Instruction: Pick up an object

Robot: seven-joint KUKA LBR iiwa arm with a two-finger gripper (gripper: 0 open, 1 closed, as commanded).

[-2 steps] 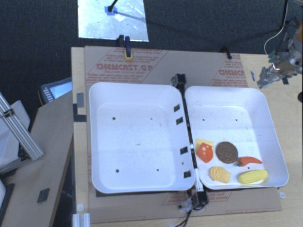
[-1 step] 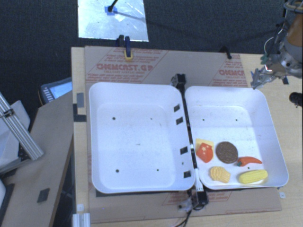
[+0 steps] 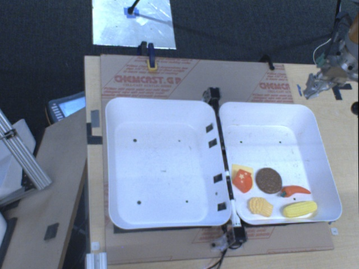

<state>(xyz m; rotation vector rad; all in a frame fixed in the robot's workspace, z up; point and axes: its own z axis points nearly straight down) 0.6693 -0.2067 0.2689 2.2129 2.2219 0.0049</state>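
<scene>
Grey metal gripper (image 3: 310, 89) sits at the upper right of the frame, above the back right corner of the right bin (image 3: 314, 129) and outside its rim. Fingertip area is small and blurred; can't tell whether the claw is apart or together. Nothing visible between its tips, so no grasp.

All candidate objects are clustered in the lower part of the right bin, well apart from the gripper:
- red-and-yellow wedge piece (image 3: 242, 178), nearest the divider between the bins
- brown disc (image 3: 268, 180), just right of the wedge
- red chili pepper (image 3: 295, 191), right of the disc and touching or almost touching it
- yellow ridged piece (image 3: 260, 207), near the front rim
- yellow corn cob (image 3: 299, 209), front right, just below the pepper

Left bin (image 3: 120, 150) has nothing to pick from.

Step, as I read it: pre-approach. Arm is parked off the bin, and no target is committed yet.

Next move calls for travel toward the lower middle of the frame, then a descent onto one item. The cluster is tight, so picking matters. The corn cob or the ridged piece look the easiest, each has some bare floor around it. The disc looks flat, with likely poor finger purchase. The corn lies close to the front wall, so watch finger clearance there and align the jaws across its short axis.
</scene>
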